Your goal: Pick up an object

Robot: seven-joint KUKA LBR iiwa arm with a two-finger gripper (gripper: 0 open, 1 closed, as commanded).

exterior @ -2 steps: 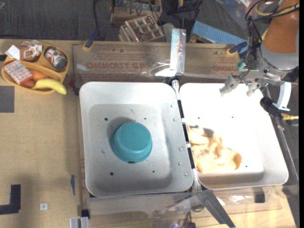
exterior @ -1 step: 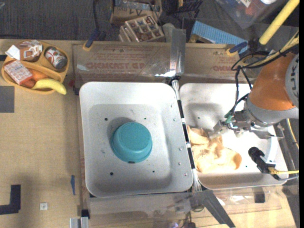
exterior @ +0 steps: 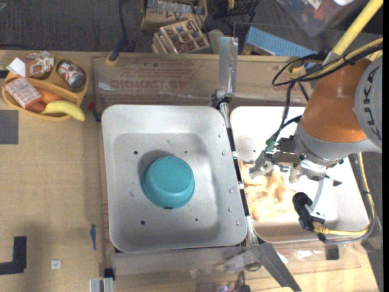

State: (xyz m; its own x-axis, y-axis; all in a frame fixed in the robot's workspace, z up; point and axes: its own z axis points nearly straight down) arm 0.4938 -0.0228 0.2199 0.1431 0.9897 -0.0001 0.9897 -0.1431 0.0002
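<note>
A teal bowl (exterior: 169,181) lies upside down in the middle of the left bin (exterior: 121,132). In the right bin (exterior: 255,126) sit pale orange, washed-out objects (exterior: 267,193), too blurred to name. The tool (exterior: 276,166) hangs over them on the grey arm (exterior: 340,102); how it stands cannot be told. Both bins rest on a brown cardboard-covered worktop (exterior: 48,181). At its far left, an orange tray (exterior: 15,99) holds toy food, including a banana (exterior: 64,108). Red mirrored lettering (exterior: 137,84) behind the bins is unreadable.

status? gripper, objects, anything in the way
Gripper low in right white bin, over blurred pale orange objects; grasp unconfirmed. Upturned teal plastic bowl alone in left white bin.
</note>
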